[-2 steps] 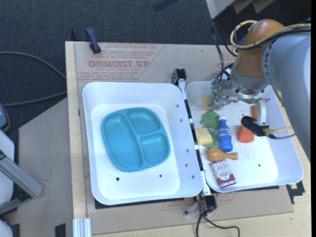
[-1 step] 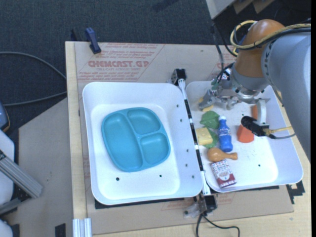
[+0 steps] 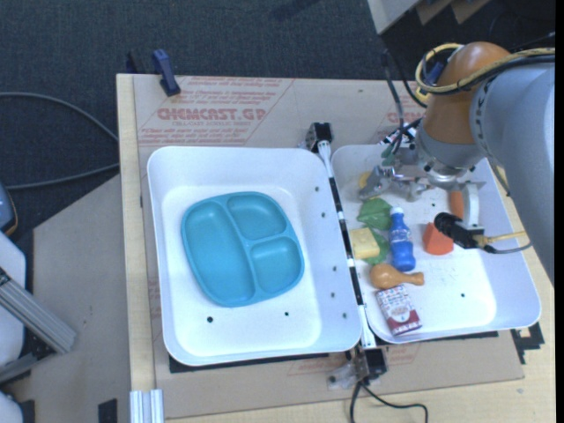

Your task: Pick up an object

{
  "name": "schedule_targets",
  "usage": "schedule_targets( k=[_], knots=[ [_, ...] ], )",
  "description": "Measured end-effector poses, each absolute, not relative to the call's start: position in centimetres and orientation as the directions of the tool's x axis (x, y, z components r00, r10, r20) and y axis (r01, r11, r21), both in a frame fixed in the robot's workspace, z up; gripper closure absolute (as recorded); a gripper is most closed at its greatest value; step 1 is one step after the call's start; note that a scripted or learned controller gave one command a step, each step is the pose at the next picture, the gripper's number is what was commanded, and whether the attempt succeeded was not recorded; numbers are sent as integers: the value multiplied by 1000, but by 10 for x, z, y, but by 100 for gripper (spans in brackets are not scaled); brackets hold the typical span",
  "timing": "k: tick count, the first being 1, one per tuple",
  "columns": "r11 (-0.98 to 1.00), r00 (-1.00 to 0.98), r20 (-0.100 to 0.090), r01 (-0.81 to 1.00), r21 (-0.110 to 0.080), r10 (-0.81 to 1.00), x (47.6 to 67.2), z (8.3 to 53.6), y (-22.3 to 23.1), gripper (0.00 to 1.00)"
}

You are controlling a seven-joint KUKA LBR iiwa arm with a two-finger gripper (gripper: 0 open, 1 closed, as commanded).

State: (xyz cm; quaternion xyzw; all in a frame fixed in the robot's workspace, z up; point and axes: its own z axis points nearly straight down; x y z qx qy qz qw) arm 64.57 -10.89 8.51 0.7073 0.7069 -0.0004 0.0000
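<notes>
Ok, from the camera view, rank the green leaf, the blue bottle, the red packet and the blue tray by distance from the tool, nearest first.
1. Green leaf, just below-left of the tool in the right bin.
2. Blue bottle, mid-bin, further down.
3. Red packet, at the bin's near edge.
4. Blue tray, over in the left bin.

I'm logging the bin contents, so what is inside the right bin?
The right bin holds a green piece, yellow block, blue bottle, orange block, drumstick toy and red packet. The arm covers its far corner, hiding anything there.
</notes>
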Motion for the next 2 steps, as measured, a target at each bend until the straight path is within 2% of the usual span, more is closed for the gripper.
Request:
schedule_targets(
  k=[1, 2],
  knots=[
    [1, -1, -2, 1000, 2, 1000, 647, 96, -109, 100],
    [1, -1, -2, 1000, 2, 1000, 646, 95, -109, 0]
  ],
)
